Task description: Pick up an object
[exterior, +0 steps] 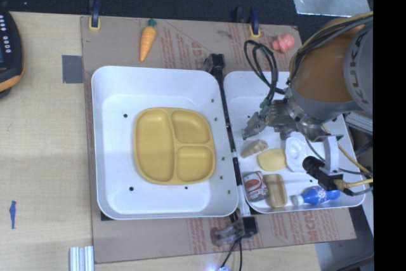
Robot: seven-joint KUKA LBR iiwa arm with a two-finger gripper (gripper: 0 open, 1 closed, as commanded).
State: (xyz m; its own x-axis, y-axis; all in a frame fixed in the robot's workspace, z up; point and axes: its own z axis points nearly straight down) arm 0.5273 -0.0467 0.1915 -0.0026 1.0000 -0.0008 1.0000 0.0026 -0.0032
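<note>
Several small objects lie just below the gripper (254,127) in the right bin (238,89): a tan piece (254,148) closest under it, a yellow slice (271,159) to its lower right, then a small can (253,185) and a brown block (275,190) farther down. None sits between the fingers, and whether they are parted I cannot tell. Best to centre over the tan piece, descend straight, and close squarely. From the right, the arm (327,73) reaches in low, wrist angled left toward the divider.
</note>
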